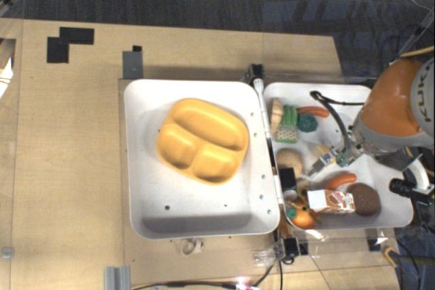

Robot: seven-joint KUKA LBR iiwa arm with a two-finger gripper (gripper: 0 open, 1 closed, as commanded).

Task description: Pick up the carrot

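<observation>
The arm [397,105] reached in from the right over the right bin [391,217], its orange band sitting above that bin's right half. The gripper [327,159] pointed down and left toward the middle of the bin, among the small toy foods. It was too small and cluttered to tell how far its jaws stood open, and nothing could be seen held in it. The carrot [340,180], as best it could be made out, was the orange-red elongated piece lying nearly flat on the bin floor just below and to the right of the gripper. It looked close to the gripper, though whether the two touched could not be told. A brown ball [367,199] lay just right of the carrot, and a small carton [329,200] lay just beneath it, beside the ball. An orange [303,219] sat at the bin's near left corner. At the far end of the bin lay a red piece [315,111], with a green lump [307,123] just beside it and a green ribbed piece [290,117] to the left of that. The left bin [204,214] held one big yellow loaf [202,139], lying toward its far side and well apart from the gripper. Both bins sat side by side on the wooden bench [61,166].
</observation>
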